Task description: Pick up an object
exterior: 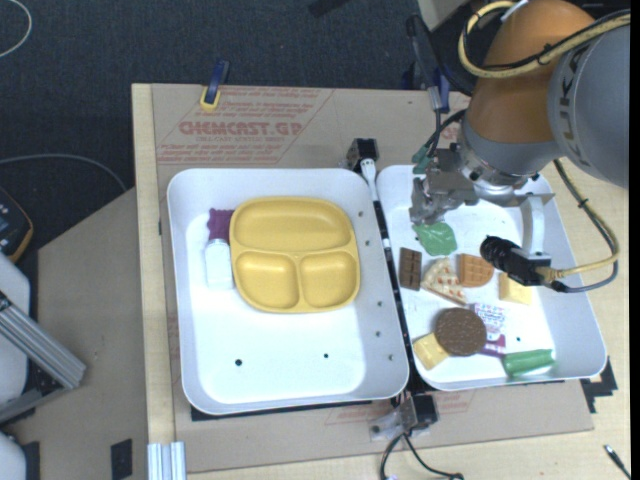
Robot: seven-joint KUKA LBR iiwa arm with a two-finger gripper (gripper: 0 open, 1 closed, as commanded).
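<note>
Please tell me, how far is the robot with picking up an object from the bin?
Done: the gripper is down in the right bin, just above the green piece. In hand: nothing shows between its fingers. Left: close on a piece and lift it; the round brown cookie and the others lie on the bin floor.

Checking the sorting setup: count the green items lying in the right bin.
2. A green toy piece sits in the right bin's upper part, just below the claw. A green vegetable-like toy lies near its front edge. The arm may hide more.
</note>
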